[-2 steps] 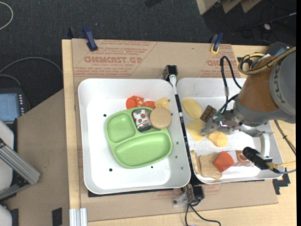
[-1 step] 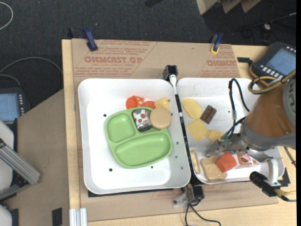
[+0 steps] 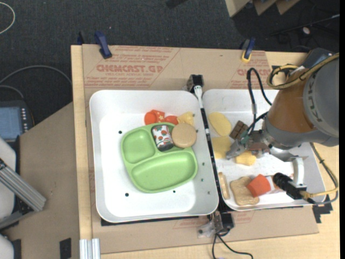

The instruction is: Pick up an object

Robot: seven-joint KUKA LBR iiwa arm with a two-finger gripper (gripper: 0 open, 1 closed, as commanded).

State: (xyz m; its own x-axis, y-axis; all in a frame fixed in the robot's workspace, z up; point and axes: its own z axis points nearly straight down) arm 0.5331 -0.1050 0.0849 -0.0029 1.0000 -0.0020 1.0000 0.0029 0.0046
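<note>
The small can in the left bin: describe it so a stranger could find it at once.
Start at the left bin, which holds a green divided tray. At the tray's upper right corner stands the small can, white with red spots. A tan round piece sits just to its right, and red pieces lie behind it.

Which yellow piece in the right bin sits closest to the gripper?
The small yellow piece right beside the gripper; the two larger pale yellow pieces lie further left.

The brown board [image 3: 135, 66] under the bins reads "CHEMCAST GP" (red print, repeated).
</note>
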